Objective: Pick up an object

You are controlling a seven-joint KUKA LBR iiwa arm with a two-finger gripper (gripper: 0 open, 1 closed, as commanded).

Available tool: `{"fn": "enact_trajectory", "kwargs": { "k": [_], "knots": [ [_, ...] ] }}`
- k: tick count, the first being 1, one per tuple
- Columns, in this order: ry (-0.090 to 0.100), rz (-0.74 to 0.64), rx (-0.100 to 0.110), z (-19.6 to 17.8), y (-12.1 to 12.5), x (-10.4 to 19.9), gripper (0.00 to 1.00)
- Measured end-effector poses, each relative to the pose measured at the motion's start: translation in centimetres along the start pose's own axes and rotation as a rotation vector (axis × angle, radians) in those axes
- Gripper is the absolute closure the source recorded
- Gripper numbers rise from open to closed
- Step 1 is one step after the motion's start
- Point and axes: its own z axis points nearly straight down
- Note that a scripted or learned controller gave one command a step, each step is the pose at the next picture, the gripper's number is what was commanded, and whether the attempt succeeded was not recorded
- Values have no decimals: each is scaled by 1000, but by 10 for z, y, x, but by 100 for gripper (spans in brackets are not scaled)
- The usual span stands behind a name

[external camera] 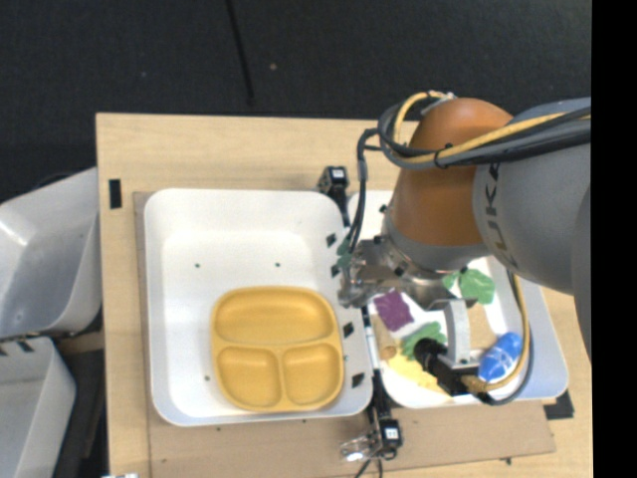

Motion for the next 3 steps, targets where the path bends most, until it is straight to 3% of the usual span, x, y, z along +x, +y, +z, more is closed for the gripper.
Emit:
{"fn": "enact_trajectory", "kwargs": {
  "k": [1,2,3],
  "knots": [
    [2,2,-16,-260,1,15,100],
    [-5,13,14,-147,-1,-39,100],
    [-5,-6,2,-163,1,-36,100]
  ]
}}
